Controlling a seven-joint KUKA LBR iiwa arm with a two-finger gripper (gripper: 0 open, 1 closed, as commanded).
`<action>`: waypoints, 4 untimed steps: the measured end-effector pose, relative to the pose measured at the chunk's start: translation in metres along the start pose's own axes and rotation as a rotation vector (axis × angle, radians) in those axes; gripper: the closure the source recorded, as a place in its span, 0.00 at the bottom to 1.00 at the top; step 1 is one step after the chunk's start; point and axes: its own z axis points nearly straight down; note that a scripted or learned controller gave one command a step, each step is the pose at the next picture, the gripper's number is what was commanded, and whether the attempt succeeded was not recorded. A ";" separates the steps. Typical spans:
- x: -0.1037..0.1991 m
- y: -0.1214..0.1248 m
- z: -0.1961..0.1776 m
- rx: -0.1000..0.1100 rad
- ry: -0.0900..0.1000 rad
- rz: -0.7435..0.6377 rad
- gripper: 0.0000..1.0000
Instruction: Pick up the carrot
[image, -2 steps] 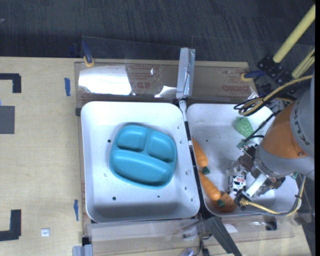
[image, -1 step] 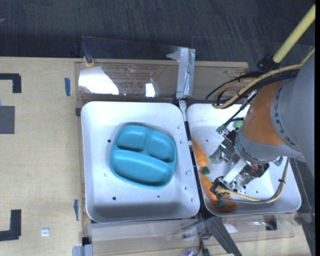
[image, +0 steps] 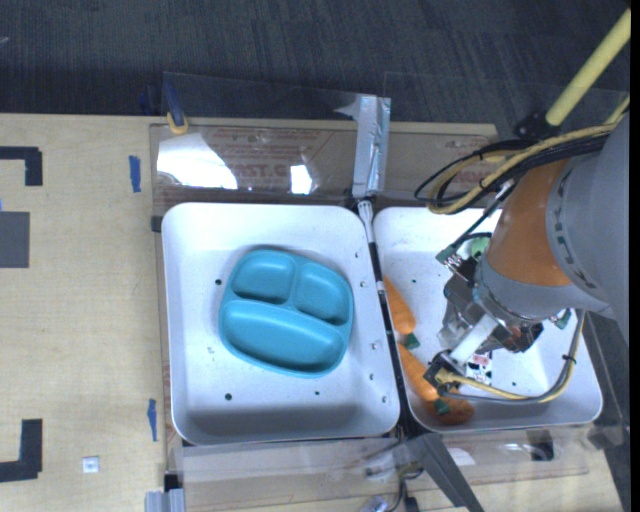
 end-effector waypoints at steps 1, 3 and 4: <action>0.016 -0.021 0.010 0.003 -0.001 0.005 1.00; 0.013 -0.017 -0.075 0.002 -0.003 0.321 1.00; 0.028 -0.034 -0.034 0.003 -0.003 0.510 1.00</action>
